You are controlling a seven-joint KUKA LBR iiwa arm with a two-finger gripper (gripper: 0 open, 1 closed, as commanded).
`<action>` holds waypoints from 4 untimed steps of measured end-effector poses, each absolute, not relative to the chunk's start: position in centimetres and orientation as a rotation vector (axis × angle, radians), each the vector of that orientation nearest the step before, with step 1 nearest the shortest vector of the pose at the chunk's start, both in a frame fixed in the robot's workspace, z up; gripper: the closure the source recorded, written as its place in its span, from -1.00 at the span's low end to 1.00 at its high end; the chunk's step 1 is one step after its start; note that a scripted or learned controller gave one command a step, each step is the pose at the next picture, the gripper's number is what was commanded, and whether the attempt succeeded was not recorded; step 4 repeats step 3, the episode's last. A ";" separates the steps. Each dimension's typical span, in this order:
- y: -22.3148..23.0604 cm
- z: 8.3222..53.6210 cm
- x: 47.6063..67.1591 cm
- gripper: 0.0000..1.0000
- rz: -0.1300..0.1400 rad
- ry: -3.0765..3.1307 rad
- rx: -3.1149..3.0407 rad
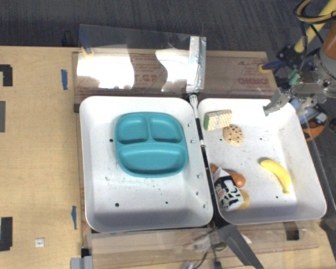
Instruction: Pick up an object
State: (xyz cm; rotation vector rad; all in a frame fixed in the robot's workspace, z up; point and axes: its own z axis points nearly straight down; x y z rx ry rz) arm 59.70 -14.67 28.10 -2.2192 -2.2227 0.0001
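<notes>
Yellow curved banana [276, 174]: likeliest pick, lying flat and alone on the floor of the right white bin [308, 156], toward its right side. Probably a light toy, stiff and a bit slick; best taken across the thick middle, with the jaws square to the curve.

Left to right:
- Wooden bench [28, 167] with black tape marks at far left.
- Left white bin [95, 150] carrying a teal three-compartment plastic tray [151, 143], flat and wide, poor for two fingers.
- Right bin, near the divider: pale rectangular cracker with a green stripe [218, 119], round speckled cookie [232, 134] just beside it. Thin, flat, hard to get under.
- Lower down: black-and-white printed packet [229, 193] touching a small orange-brown sausage-like piece [237, 179]. Cluttered, risky grasp.
- Banana right of that, well apart from the rest.
- Hand [275, 104] hovering at the right bin's upper right corner, holding nothing. Cannot tell how far open.
</notes>
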 end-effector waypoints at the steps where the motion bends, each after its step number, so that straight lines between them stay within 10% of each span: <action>1: -12.0 28.9 59.8 -1.00 -0.002 -2.269 -2.174; 2: -13.0 40.5 64.3 -1.00 -0.008 -2.014 -2.420; 3: -10.8 28.0 62.8 -1.00 0.011 -1.639 -2.672; 4: -10.8 28.0 62.8 -1.00 0.011 -1.639 -2.672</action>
